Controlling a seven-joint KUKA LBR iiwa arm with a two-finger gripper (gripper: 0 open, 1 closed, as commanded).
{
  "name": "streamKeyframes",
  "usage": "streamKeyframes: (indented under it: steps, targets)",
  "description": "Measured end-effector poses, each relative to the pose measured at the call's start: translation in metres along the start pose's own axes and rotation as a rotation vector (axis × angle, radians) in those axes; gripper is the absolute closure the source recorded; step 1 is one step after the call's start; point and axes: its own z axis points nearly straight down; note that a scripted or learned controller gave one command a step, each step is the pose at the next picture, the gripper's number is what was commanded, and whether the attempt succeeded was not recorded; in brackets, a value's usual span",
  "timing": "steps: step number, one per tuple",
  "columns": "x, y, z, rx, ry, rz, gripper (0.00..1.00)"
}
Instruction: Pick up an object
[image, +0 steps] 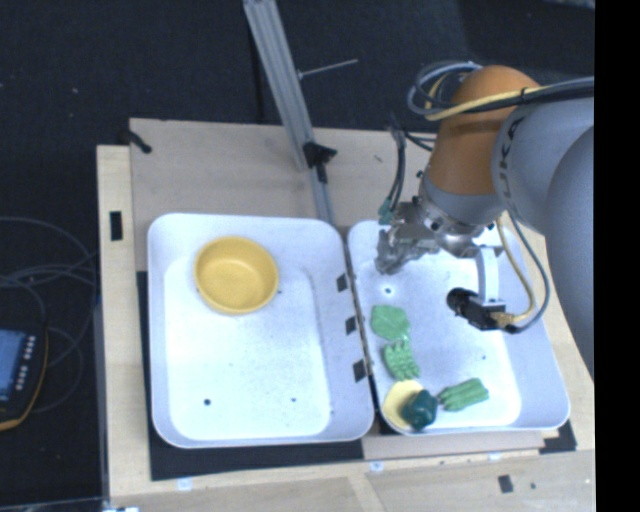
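- The gripper (388, 262) is hanging over the upper left corner of the right bin (535, 385), just beside the divider where the two bins are meeting.
- Whether it is open or closed, I cannot tell (the tip is showing as a dark blur against the white floor), and nothing is showing between its tips.
- The arm (470, 150) is reaching in from the right, its orange band sitting directly above the gripper's body.
- Just below the gripper, a small dark speck (388, 291) is lying on the bin floor.
- Below that, near the gripper, a green block (390, 321) is resting close to the left wall of the bin.
- A second green piece (401, 358), ridged along its top, is lying just beyond the first, farther down from the gripper.
- Well below the gripper, at the bin's near edge, a small yellow bowl (398, 403) is holding a dark teal object (421, 408) (its shape is hard to read).
- Just right of that bowl, a green ridged piece (463, 394) is lying tilted.
- To the gripper's right and slightly below, a black fitting (470, 304) on the arm's cabling is hanging over the bin.
- Well to the gripper's left, a larger yellow bowl (236, 274) is sitting upright in the left bin (250, 400).
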Motion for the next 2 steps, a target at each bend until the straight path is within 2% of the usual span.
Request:
streamKeyframes:
  steps: [1, 2]
  targets:
    - [0.053, 0.023, -0.013, -0.001, 0.0, -0.001, 1.0]
    - [0.101, 0.026, -0.021, -0.001, 0.0, 0.0, 1.0]
